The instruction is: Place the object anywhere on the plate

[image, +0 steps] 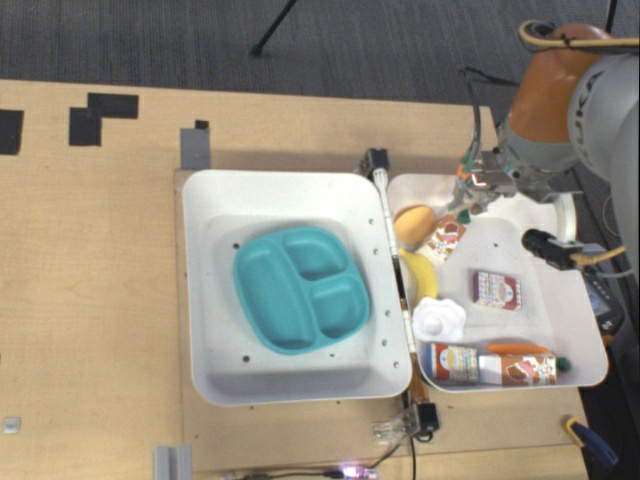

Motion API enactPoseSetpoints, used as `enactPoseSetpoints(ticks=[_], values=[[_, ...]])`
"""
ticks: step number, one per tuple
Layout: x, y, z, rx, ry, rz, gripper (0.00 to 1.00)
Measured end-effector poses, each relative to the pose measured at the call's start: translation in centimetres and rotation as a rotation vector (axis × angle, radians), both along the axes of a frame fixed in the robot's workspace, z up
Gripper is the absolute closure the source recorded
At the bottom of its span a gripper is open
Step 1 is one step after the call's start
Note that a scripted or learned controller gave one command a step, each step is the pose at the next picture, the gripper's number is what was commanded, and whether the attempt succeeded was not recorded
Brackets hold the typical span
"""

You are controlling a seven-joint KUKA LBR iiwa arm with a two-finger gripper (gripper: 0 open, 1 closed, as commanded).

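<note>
Two bins side by side, and the teal plate point(300, 288) sits in the middle of the left bin point(200, 268), three compartments, nothing on it. Everything else is over in the right bin point(590, 343): an orange fruit point(413, 224) near the divider, a banana point(422, 274) just below it, a small snack packet point(447, 238) touching the orange, a red-and-white packet point(496, 290) further right, a white cup point(438, 320), and a bottle point(490, 365) lying along the near wall. Gripper point(470, 196) hangs at the far corner of that bin, just right of the orange; can't tell how its grip stands or whether it has anything.
</note>
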State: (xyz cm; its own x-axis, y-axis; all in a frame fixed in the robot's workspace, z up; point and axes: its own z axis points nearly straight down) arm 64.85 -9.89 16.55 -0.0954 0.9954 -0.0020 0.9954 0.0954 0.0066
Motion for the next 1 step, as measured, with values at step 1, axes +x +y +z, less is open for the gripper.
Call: enactPoseSetpoints(ticks=[1], values=[[0.01, -0.01, 0.01, 0.000, 0.000, 0.000, 0.00]])
